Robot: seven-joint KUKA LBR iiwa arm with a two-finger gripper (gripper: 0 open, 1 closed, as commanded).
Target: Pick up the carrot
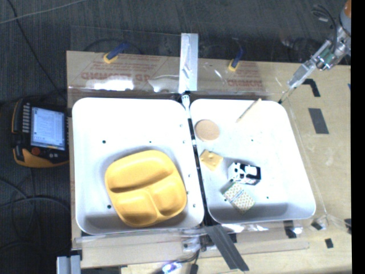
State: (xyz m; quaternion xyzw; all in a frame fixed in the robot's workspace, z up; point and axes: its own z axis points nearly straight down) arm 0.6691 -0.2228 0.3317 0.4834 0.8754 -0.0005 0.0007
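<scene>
My gripper (293,83) hangs at the upper right, outside the far right corner of the right bin (296,153), its slim tip pointing down and left over the bench. Nothing shows between its fingers. In the right bin lie a round tan disc (207,130), a small yellow wedge (210,160), a black-and-white object (244,173), a patterned packet (239,197) and a thin pale stick (248,111). I cannot tell which of these is the carrot. The stick lies nearest the gripper, a little below and to the left of its tip.
The left bin (91,130) holds a yellow divided plate (146,186). A clear plastic sheet with clips (171,73) covers the board behind the bins. A handheld pendant with a screen (40,131) sits left of the bench.
</scene>
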